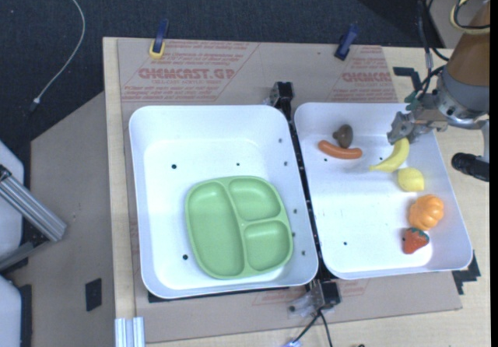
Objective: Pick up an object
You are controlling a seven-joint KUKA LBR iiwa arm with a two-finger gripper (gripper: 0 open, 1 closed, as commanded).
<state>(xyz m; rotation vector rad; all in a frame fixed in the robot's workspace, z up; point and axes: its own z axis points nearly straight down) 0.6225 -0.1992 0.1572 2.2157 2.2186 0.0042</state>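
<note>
grey arm (465, 92) (orange band above wrist)

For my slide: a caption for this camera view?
Gripper poised above a banana in the right bin; green tray in the left bin.

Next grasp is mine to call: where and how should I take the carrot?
Grip the carrot at its middle, coming straight down, fingers across its narrow width. It lies flat, long axis left to right, with bare floor in front. The brown lump sits just behind it, so keep the far finger tight.
</note>
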